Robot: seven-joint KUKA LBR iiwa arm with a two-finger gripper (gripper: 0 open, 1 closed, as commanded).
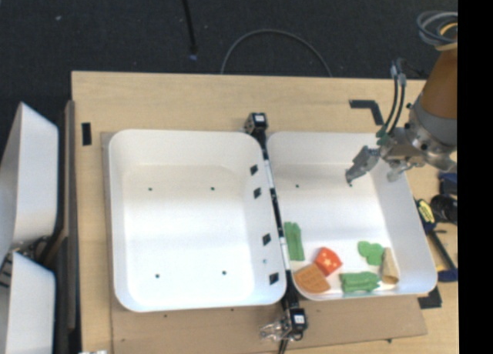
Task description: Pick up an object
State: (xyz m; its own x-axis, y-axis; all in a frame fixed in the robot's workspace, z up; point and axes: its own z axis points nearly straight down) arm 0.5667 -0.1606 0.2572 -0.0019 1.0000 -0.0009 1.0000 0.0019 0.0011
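Note:
The right bin (323, 152) holds several small objects along its near edge. A long green piece (293, 241) lies by the divider, a red block (328, 260) sits beside an orange-brown piece (311, 279), and two green pieces (360, 282) (371, 252) lie next to a tan piece (389, 265). My gripper (377, 168) hangs over the far right part of this bin, well behind the objects. Its fingers (358, 168) are spread open with nothing between them.
The left bin (185, 214) sits beside the right one, separated by a black clamp strip (269, 198). Tools lie on the bench at the right edge (435, 214). A white box (31, 183) stands off the bench to the left.

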